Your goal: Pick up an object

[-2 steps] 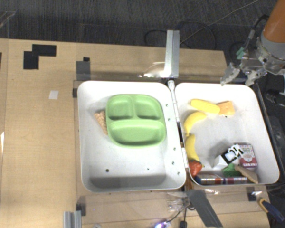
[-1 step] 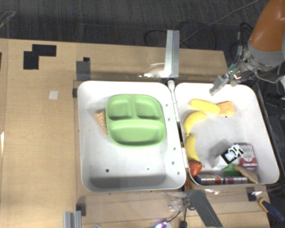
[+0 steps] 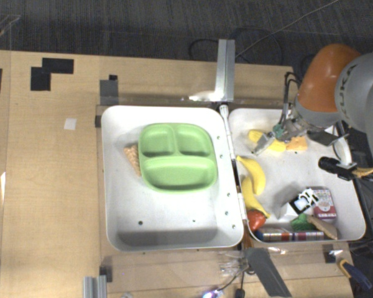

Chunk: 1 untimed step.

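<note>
My gripper point(image 3: 275, 135) is low in the back part of the right bin point(image 3: 354, 194), with the arm's orange band point(image 3: 320, 79) above it. It sits right among two small yellow pieces: one point(image 3: 258, 136) to its left and a paler one point(image 3: 296, 144) to its right, and it touches or overlaps them. A banana point(image 3: 255, 180) lies along the bin's left wall, in front of the gripper. Toward the front are a red fruit-like item point(image 3: 256, 220), a black-and-white object point(image 3: 303, 200), a small pink box point(image 3: 324, 203), a green item point(image 3: 301, 222) and a marker point(image 3: 285, 235).
The left bin point(image 3: 118, 216) holds a green divided plate point(image 3: 176, 156) with a tan object point(image 3: 132, 159) tucked under its left edge. A metal post point(image 3: 225, 67) stands behind the divider between the bins. Cables point(image 3: 343, 166) hang by the right bin's right wall.
</note>
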### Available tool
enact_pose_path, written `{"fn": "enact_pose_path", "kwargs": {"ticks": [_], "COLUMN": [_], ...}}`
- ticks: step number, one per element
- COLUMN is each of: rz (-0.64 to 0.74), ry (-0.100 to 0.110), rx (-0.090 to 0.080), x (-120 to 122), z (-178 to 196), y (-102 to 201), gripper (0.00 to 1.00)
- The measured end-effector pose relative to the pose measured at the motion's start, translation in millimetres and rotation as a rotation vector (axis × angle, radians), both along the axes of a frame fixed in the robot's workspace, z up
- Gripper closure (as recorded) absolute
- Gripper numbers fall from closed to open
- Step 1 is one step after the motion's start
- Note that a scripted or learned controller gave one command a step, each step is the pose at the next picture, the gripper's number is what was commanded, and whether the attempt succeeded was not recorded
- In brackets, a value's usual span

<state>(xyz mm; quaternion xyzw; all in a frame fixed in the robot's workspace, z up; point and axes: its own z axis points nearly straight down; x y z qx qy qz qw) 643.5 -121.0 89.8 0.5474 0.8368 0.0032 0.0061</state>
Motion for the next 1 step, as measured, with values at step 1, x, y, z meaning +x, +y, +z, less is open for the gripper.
{"fn": "enact_pose_path", "kwargs": {"ticks": [1], "rz": [-0.003], "ry": [-0.008], "rx": [0.003], "x": [2.7], "z": [13.9], "y": [0.6], "gripper": [1.00]}}
